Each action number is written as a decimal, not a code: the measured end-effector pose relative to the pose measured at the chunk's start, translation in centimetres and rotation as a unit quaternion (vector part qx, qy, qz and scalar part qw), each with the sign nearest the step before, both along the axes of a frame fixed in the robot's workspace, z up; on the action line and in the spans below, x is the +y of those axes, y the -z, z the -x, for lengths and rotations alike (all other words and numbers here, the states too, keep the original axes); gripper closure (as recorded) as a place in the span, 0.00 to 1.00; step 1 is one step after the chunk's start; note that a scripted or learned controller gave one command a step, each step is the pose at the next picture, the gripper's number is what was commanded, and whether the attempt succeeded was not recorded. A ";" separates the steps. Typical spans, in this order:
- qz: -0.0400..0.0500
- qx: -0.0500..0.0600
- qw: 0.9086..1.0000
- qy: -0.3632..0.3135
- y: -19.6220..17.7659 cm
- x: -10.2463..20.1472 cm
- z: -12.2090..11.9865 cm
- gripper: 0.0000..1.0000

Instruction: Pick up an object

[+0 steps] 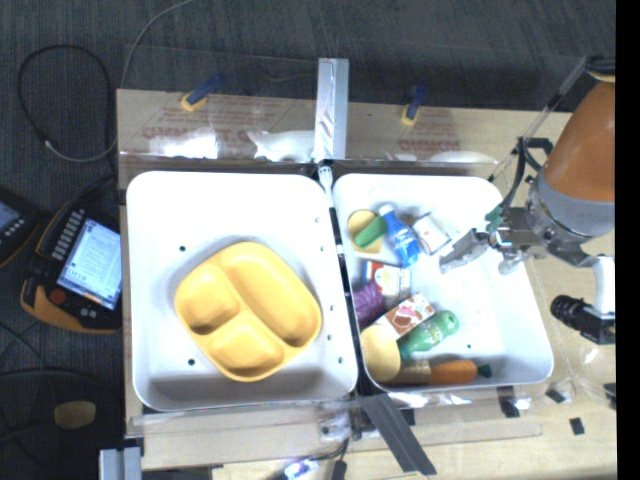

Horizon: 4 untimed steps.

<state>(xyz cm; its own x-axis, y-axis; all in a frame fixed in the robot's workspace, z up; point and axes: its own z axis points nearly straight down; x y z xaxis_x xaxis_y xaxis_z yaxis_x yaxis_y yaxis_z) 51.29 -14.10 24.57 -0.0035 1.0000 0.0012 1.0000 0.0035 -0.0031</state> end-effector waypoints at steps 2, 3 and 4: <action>0.002 -0.006 0.995 -0.102 15.6 3.0 -10.6 0.00; 0.001 -0.007 0.995 -0.102 14.7 3.1 -10.7 1.00; 0.001 0.000 0.998 -0.060 3.0 5.5 -9.4 1.00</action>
